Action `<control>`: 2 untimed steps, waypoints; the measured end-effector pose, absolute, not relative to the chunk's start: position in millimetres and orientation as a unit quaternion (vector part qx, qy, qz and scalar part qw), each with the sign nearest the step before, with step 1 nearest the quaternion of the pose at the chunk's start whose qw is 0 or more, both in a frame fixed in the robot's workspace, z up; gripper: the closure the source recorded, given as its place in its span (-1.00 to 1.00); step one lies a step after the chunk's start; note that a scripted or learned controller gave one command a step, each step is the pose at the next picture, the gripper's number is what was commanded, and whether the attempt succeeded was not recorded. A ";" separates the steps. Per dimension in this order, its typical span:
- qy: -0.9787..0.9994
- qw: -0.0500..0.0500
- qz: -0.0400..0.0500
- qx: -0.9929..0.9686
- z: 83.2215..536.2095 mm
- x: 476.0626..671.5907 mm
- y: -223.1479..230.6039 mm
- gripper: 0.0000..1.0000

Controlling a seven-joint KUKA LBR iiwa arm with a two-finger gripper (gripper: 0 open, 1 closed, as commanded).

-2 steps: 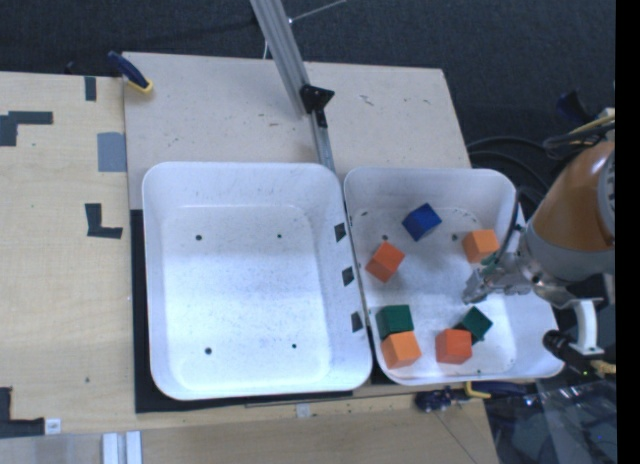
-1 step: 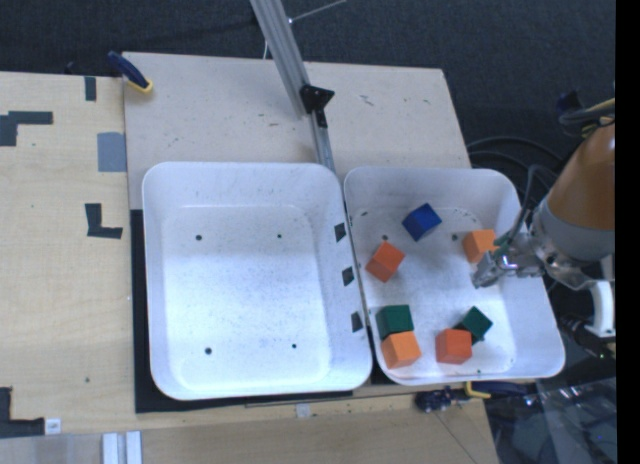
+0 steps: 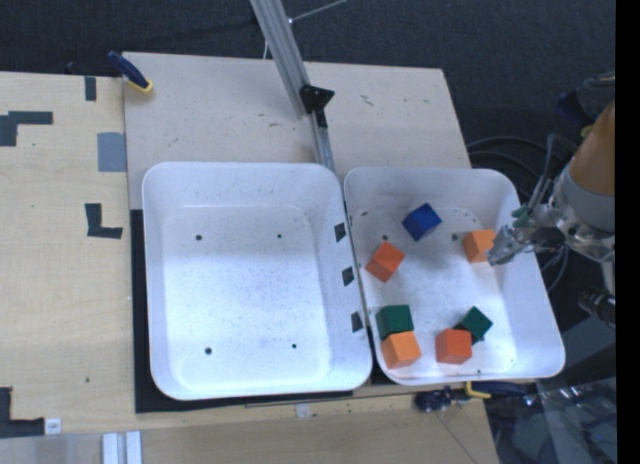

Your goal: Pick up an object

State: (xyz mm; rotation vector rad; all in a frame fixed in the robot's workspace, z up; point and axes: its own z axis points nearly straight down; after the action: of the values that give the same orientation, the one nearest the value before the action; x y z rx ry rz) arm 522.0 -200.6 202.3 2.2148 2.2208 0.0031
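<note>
The right bin [image 3: 535,324] holds several small cubes. A blue cube [image 3: 421,221] lies near its back, with an orange cube [image 3: 384,261] to the left of the middle. At the front are a green cube [image 3: 395,319], an orange cube [image 3: 401,349], a red-orange cube [image 3: 454,345] and a dark green cube [image 3: 476,323]. Another orange cube [image 3: 478,244] sits by the right wall. My gripper [image 3: 508,242] reaches in over that wall, its tip right beside this cube, touching or nearly so. Whether the cube is held is unclear.
The left bin [image 3: 150,192] stands beside the right one, their rims meeting in the middle. A slanted metal rail [image 3: 285,42] runs down to the back of the bins. A blue and yellow clamp [image 3: 130,72] lies at the bench's back left. Cables [image 3: 520,147] hang at the right.
</note>
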 end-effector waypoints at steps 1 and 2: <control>0.708 0.001 0.000 0.706 233.6 522.8 -200.4 1.00; 0.709 -0.001 0.000 0.705 223.4 533.2 -144.1 1.00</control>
State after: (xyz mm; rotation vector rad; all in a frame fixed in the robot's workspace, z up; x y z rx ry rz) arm 533.2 -144.1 223.4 2.2155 2.2296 0.0003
